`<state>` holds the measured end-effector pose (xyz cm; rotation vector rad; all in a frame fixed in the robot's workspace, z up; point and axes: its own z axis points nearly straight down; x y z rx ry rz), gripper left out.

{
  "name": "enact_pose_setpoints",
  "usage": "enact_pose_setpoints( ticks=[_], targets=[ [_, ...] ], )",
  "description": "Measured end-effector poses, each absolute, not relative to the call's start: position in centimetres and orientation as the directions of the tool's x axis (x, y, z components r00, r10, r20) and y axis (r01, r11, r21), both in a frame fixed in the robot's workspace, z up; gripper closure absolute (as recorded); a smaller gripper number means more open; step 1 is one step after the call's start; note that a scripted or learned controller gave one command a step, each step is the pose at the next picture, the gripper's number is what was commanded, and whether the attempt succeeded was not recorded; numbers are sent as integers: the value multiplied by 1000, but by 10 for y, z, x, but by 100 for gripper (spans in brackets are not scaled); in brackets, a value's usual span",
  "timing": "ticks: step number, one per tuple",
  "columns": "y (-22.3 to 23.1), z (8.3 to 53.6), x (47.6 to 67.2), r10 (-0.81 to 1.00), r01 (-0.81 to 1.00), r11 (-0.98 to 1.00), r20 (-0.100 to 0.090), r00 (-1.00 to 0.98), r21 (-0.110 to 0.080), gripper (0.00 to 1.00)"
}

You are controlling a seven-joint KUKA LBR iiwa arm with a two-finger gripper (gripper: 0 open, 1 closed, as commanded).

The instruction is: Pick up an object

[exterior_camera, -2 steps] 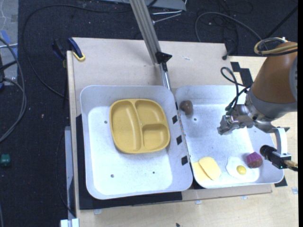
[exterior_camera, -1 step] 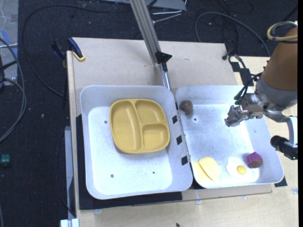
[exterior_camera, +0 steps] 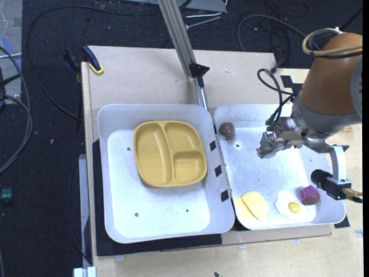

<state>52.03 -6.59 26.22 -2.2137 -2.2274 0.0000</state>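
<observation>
Camera view: gripper (exterior_camera: 266,149) hangs over right bin (exterior_camera: 253,133), jaws' state unclear. Brown ball (exterior_camera: 226,131) sits far-left; fried egg (exterior_camera: 291,206), purple piece (exterior_camera: 309,195), yellow piece (exterior_camera: 254,204) near edge.

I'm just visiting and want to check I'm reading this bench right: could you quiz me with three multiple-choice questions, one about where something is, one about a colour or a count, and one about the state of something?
1. Where is the yellow divided plate?
A. in the left bin
B. in the right bin
C. on the floor

2. How many compartments does the plate have?
A. one
B. three
C. six

3. How does the gripper stand to the brown ball?
A. it grips the ball
B. it is apart from it, above the right bin
C. it presses it into the plate

Answers: 1 A, the plate lies on the left bin floor. 2 B, ridges mark off three sections. 3 B, bare bin floor shows between them.
</observation>
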Motion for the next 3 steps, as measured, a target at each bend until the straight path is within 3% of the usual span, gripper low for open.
enact_pose_setpoints(
  ticks=[3],
  targets=[
    [91,249,517,1000,1000,8,1,-8,-1,100]
  ],
)
